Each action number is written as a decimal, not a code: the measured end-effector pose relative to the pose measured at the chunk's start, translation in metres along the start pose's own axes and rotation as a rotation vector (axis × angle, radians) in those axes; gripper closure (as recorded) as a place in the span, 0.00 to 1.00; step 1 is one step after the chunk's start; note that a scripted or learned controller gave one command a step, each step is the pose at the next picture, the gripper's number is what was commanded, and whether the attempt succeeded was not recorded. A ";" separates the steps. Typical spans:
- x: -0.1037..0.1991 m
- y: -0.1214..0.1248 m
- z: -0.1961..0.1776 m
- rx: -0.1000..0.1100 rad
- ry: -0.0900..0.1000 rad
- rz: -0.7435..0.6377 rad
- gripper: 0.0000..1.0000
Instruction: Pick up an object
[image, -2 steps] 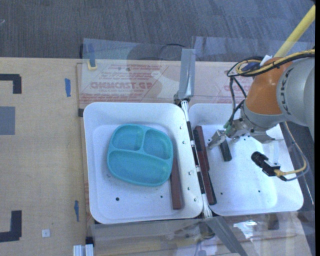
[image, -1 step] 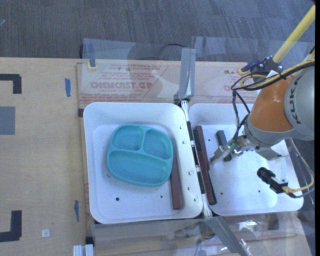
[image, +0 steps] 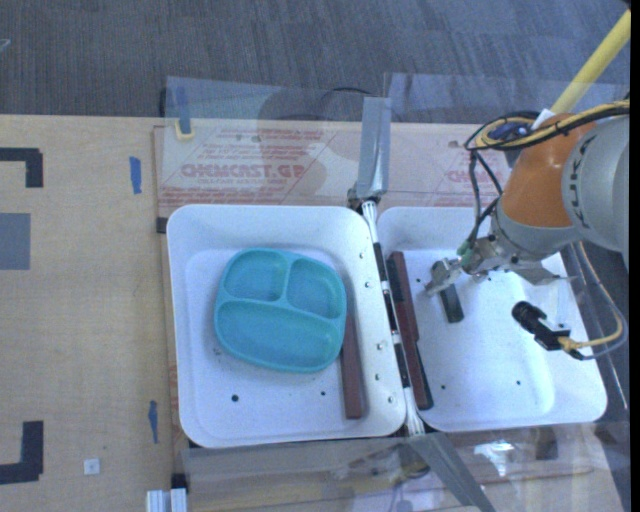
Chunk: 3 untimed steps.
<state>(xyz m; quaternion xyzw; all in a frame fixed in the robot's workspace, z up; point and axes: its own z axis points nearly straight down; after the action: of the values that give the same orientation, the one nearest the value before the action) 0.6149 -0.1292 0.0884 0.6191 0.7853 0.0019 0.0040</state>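
I count two shallow white bins on the table (image: 90, 330): the left bin (image: 190, 250) and the right bin (image: 570, 390). One teal three-section plastic plate (image: 281, 310) and one long dark brown stick (image: 352, 370) lie in the left bin, well left of my claw (image: 447, 290). One more long dark reddish stick (image: 408, 330) lies in the right bin, just left of the claw. My grey arm (image: 575, 185) reaches in from the right, wrist bent down, claw low over the right bin floor. Fingers: I cannot tell.
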 end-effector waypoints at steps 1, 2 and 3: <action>0.024 -0.042 -0.001 0.000 0.002 -0.091 0.00; 0.016 0.006 0.000 0.000 0.000 0.015 0.00; 0.006 -0.041 0.000 0.002 0.002 -0.036 0.00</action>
<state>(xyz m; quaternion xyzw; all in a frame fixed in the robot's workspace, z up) 0.5739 -0.1325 0.0884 0.6047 0.7964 0.0016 0.0026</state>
